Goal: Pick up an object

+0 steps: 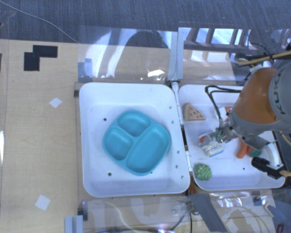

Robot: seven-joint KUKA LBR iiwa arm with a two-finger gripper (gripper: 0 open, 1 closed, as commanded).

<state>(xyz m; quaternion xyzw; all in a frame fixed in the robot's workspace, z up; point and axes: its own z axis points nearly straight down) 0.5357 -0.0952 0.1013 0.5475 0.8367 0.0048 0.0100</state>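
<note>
My arm is down in the right bin.

From the camera above, I see my gripper (218, 139) low in the right bin (233, 178), right by a small grey and white thing (211, 147). I cannot tell its grip. Pizza slice (193, 113), green ball (202, 171) nearby. Blue plate (137, 142) sits in left bin (94, 178).

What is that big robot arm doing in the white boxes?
The arm's end effector is down in the right bin, right at a small pale toy. A pizza slice toy and a green bumpy ball lie nearby. The left bin has a blue divided plate. Nothing is lifted yet.
</note>
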